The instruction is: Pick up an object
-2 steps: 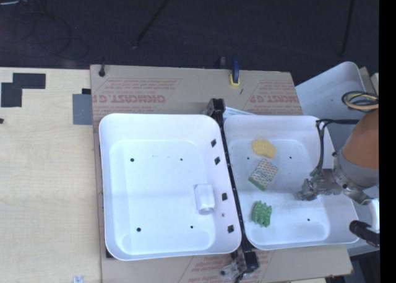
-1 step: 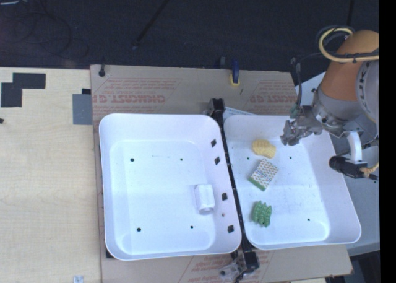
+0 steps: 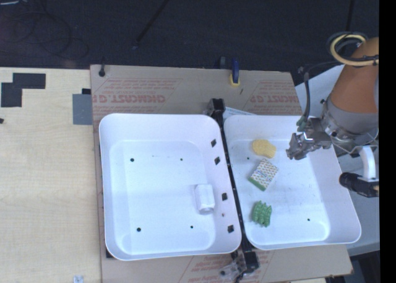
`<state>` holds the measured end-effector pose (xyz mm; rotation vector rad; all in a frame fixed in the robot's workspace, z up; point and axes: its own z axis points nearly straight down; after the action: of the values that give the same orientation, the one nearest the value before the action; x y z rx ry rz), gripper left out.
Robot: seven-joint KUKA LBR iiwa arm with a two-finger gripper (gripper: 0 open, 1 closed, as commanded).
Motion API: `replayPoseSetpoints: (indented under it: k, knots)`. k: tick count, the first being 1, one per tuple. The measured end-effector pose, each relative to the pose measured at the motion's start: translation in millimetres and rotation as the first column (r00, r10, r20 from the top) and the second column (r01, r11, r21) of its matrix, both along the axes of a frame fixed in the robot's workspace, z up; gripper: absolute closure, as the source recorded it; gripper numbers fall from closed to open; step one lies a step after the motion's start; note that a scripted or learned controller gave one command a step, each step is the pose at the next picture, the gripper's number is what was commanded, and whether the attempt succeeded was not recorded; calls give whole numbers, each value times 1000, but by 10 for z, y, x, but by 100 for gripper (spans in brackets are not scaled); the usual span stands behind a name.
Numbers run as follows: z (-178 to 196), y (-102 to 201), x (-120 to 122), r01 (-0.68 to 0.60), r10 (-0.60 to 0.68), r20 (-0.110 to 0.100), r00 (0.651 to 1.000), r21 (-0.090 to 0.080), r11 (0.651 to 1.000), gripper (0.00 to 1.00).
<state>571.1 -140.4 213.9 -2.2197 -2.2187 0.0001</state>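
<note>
Nothing picked up yet.
The hand (image 3: pixel 301 147) hovers, grip state unclear; a yellow sponge (image 3: pixel 263 148) lies just left of it.

Near the black divider (image 3: pixel 224 170), a white cylinder (image 3: pixel 204 197) lies on its side just to its left, while on its right sit a yellow lump (image 3: pixel 264 148), a tilted white patterned block (image 3: pixel 264 174) below it, and a knobbly green piece (image 3: pixel 262 213) lowest.
</note>
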Motion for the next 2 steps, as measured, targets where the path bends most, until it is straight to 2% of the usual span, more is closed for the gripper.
replayPoseSetpoints:
  k: [1,2]
  knots:
    - [68,-8,17,-3,3,-2,1000,-1,1000,100]
    - [397,510,-703,-3,3,-1,1000,2,1000,100]
